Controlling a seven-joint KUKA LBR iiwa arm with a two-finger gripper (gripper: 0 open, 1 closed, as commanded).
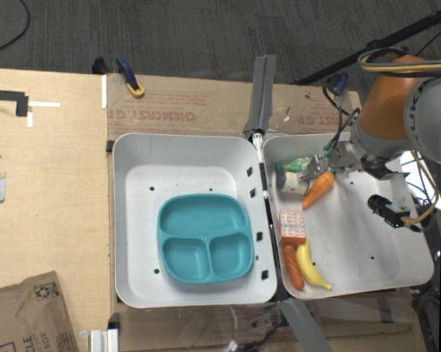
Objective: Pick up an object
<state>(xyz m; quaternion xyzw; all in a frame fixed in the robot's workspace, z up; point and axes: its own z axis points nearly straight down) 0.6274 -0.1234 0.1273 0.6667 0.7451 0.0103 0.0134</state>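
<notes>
My gripper [327, 165] reaches into the right bin [391, 250] from the upper right, low over its back left part. An orange carrot [317, 190] lies tilted just below it, its thick end touching or nearly touching the gripper tip. A green leafy item [294, 165] and a small white can [290, 183] sit just left of the gripper. Further forward along the bin's left wall are a red-and-white box [292, 225], a yellow banana [310, 268] and a red sausage [292, 267].
The left bin [133, 205] holds a teal divided plate [205, 237]. A metal divider post [262, 94] stands between the bins at the back. Black cables and a black fitting [387, 209] hang over the right bin's right side.
</notes>
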